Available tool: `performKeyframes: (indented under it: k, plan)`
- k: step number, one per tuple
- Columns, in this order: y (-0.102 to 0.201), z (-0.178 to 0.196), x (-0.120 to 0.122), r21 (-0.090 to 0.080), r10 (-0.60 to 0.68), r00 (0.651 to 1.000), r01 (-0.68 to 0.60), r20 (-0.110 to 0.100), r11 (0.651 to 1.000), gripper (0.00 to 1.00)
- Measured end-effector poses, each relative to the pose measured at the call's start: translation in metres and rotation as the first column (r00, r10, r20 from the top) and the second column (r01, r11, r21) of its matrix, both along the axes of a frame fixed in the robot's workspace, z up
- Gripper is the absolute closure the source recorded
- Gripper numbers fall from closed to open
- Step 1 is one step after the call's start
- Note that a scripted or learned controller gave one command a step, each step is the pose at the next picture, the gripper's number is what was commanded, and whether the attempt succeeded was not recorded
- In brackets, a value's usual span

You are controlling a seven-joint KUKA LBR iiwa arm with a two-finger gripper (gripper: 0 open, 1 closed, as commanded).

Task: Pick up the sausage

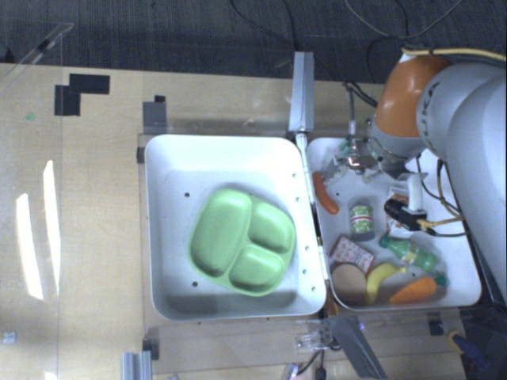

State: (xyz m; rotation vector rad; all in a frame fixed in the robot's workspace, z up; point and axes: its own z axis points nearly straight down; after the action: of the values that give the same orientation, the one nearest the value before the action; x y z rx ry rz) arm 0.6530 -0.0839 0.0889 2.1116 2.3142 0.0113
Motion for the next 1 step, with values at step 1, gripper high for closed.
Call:
performKeyframes:
  k: [1]
  plan:
    - [-0.0011,0.0013,-0.0398,-0.002,0.123,0.992,-0.123,0.003,0.992,0.00]
